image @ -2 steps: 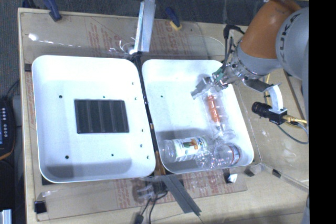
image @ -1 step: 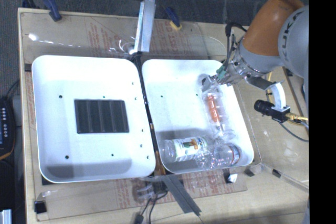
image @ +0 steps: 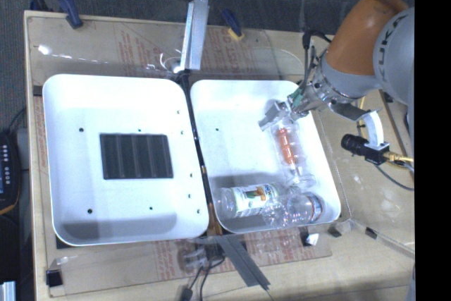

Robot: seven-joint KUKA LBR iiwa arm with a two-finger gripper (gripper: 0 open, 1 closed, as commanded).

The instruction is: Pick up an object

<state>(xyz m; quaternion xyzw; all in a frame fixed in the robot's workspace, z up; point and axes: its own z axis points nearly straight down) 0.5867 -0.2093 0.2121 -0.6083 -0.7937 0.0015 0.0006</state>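
Bench (image: 106, 46) seen from above at a slant, bearing two shallow white bins side by side. The left bin (image: 70, 109) holds a dark ribbed rectangular tray (image: 136, 156), lying flat near the bin's middle. The right bin (image: 225, 109) holds three clear plastic items. A slim clear bottle with orange contents (image: 287, 148) lies along the bin's right wall, its upper end toward the far right corner. A clear bottle with a green and yellow label (image: 250, 199) lies on its side along the near wall. Just beside it, toward the near right corner, rests a crumpled clear plastic container (image: 304, 207); the two appear to touch, though the transparent material makes the boundary hard to read.

The grey arm with its orange band (image: 359, 32) enters from the right and reaches over the far right corner of the right bin. The gripper (image: 282, 111) sits low at that corner, directly at the upper end of the slim bottle with orange contents. Whether the claw is open, closed, or grasping the bottle cannot be told, since the metal parts and clear plastic merge at this spot.

An upright metal bar (image: 195, 32) stands at the far edge between the two bins. Blue clamps (image: 69, 9) fix the bench sheet at the far edge.
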